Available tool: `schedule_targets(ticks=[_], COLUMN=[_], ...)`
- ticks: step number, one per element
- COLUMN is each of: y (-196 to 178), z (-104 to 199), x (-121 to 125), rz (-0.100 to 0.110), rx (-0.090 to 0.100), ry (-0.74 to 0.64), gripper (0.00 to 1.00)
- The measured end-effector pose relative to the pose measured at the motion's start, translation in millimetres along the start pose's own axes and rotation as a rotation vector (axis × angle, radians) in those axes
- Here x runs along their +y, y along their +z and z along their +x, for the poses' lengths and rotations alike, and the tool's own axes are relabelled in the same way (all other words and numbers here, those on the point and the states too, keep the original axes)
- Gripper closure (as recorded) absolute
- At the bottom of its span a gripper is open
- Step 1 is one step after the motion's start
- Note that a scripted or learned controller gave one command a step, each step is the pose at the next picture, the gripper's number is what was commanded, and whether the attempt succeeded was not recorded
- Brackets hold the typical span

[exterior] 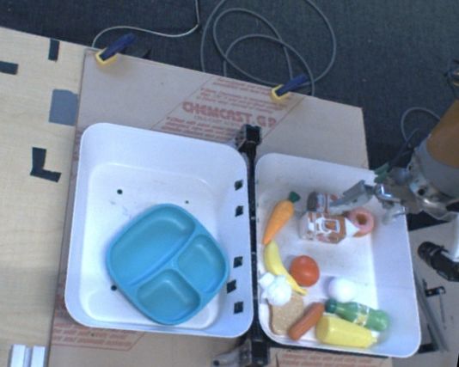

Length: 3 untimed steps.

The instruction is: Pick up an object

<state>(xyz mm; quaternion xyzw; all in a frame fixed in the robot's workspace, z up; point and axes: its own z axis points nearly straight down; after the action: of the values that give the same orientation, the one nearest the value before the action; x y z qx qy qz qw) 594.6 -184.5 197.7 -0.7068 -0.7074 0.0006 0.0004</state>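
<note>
The gripper (365, 197) hangs over the right bin (392, 253), its thin metal fingers spread apart and holding nothing, just above a boxy red-and-white carton (324, 228) and a ring-shaped pink donut (361, 223). Nearby lie a tapered orange carrot (278, 222), a curved banana (275, 263) and a glossy round tomato (305, 270). The left bin (112, 159) holds a smooth blue divided plate (167, 262).
</note>
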Motion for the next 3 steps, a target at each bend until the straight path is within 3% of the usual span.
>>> schedule_targets(ticks=[1, 2, 3], y=[118, 99, 64], z=[26, 24, 83], x=[57, 57, 29], rz=[-0.007, -0.010, 0.001], rx=[-0.002, -0.003, 0.001], ry=[-0.005, -0.002, -0.004], gripper=[0.00, 1.00, 1.00])
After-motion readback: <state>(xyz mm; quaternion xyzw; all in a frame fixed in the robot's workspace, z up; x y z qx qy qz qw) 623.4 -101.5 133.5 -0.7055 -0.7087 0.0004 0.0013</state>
